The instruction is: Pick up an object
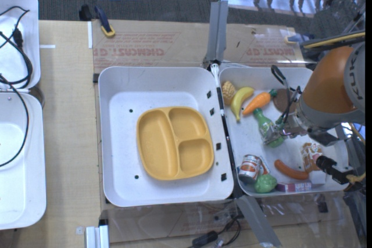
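Orange and grey, the arm reaches in from the right over the right bin; we place its hand low at the base of a green bottle, and we cannot tell whether its fingers stand apart or together. The bottle lies tilted near the bin's centre. Around it we note a banana, a carrot, a can, a sausage and a green round item. The left bin holds a yellow divided plate. Both bins rest on the surface.
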`<state>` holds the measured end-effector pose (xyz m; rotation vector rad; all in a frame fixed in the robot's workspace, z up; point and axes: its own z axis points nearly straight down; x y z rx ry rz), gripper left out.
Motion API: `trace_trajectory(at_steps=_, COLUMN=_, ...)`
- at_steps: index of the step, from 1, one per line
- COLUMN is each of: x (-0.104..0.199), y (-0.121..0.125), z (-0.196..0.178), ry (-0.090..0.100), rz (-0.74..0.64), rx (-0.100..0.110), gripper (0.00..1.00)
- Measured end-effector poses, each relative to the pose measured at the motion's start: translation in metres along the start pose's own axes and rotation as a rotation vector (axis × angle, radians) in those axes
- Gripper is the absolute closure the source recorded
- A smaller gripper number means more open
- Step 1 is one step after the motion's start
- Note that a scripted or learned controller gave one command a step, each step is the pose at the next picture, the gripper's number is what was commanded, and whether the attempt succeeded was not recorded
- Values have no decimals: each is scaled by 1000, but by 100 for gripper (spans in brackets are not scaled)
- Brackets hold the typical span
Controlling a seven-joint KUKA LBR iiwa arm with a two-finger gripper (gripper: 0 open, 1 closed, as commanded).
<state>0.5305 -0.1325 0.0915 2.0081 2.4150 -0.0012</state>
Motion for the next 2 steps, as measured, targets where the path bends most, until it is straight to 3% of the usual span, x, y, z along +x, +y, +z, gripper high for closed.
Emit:
trace_trajectory(at_steps=1, x=62, y=26, z=-130, ry=0, rz=31, rx=2, gripper=100)
trace_trajectory(at_steps=2, x=40, y=19, z=-211, ry=-1, rz=209, rx=2, gripper=100)
